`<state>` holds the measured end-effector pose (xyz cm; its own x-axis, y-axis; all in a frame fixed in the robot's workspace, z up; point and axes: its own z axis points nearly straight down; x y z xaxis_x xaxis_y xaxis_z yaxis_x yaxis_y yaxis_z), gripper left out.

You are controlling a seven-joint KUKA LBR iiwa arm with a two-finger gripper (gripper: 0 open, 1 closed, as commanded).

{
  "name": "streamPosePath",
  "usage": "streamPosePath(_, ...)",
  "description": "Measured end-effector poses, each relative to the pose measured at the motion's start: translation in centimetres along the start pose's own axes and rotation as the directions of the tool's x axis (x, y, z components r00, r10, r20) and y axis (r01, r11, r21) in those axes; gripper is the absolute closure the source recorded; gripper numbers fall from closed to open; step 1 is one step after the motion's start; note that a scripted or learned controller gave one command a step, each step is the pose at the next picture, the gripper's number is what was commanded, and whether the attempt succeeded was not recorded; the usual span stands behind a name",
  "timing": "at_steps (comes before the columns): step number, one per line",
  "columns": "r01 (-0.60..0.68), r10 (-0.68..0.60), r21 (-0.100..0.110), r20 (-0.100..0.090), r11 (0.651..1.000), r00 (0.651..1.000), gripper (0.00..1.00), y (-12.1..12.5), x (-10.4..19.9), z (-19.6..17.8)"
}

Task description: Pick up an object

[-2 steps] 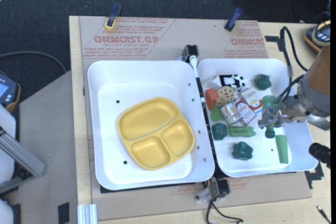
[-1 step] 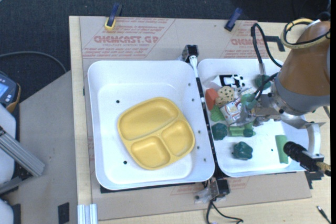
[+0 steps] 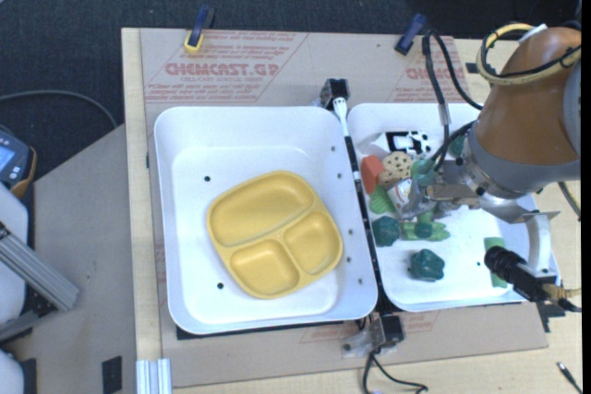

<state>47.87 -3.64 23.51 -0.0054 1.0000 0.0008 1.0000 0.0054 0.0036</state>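
We saw the arm (image 3: pixel 531 106) reaching in from the right, low over the right bin (image 3: pixel 462 286), with the gripper (image 3: pixel 417 198) down among a cluster of small objects near that bin's left wall. Whether the gripper was open or closed on anything we could not tell, because the wrist and the clutter hid the tips.

The candidates for picking all lay in the right bin. An orange piece (image 3: pixel 371 171) sat close to the divider, a tan dotted block (image 3: pixel 398 165) just beside it, and a teal lump (image 3: pixel 385 231) lay below them, near the gripper. A darker green lump (image 3: pixel 427 265) sat apart from the cluster, toward the bin's front. Some green bits (image 3: pixel 432 229) lay under the wrist, too crowded for us to sort out. A black-and-white patterned thing (image 3: pixel 407 142) lay at the back of the bin.

The left bin (image 3: pixel 175 152) held a yellow divided tray (image 3: pixel 274 233), well apart from the arm. Both bins rested on the tabletop (image 3: pixel 277 60).

We judged the task to be at its approach or grasp stage: the gripper had been brought to the cluster, but nothing was visibly lifted clear of the bin floor. What remained, as far as we could see, was a secure grip on one piece and a lift.
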Motion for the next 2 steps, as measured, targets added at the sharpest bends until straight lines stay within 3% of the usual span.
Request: streamPosePath(2,-0.006,0.006,0.009,0.0,1.0,1.0,1.0,0.4,-0.3,2.2)
